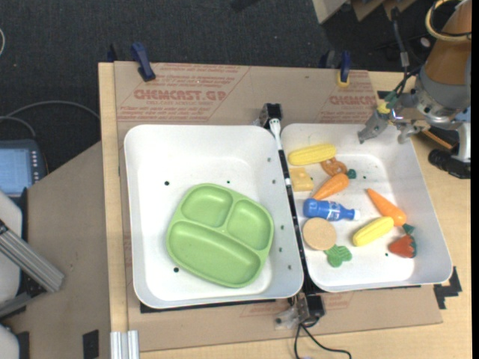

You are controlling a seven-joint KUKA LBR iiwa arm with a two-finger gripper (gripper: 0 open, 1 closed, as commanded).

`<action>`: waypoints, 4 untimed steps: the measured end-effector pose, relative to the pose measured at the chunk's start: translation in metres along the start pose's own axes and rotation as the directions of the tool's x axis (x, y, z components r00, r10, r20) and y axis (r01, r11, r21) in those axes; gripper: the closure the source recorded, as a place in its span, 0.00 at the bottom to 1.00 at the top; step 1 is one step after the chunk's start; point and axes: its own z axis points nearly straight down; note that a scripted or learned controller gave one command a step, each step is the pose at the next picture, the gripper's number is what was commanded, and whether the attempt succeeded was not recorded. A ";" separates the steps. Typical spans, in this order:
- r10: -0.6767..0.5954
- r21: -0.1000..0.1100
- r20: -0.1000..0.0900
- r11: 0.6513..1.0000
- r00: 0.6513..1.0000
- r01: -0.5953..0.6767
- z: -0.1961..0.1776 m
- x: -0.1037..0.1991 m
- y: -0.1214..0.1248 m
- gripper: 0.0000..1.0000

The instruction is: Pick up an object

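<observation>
Several toy foods lie in the right bin (426, 200): a yellow corn cob (312, 154), an orange carrot (331, 186), a blue bottle (329, 211), a tan round disc (319, 235), a green broccoli piece (338, 256), a yellow piece (373, 231), a second carrot (385, 206) and a red piece (402, 247). My gripper (390, 131) hangs over the bin's far right corner, above and apart from the foods. Its fingers are spread open with nothing between them.
A green divided plate (219, 234) lies in the left bin (142, 170). Blue clamps (142, 62) hold the cardboard sheet at the back. A black divider (283, 170) runs between the bins. The arm's orange band (449, 58) sits at the far right.
</observation>
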 end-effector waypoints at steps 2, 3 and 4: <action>0.005 0.003 0.000 1.000 1.000 -0.005 -0.065 -0.027 -0.080 0.00; -0.005 0.021 -0.019 1.000 1.000 0.006 0.065 -0.014 -0.105 0.00; -0.009 0.006 -0.007 1.000 1.000 0.009 0.071 0.015 -0.026 0.00</action>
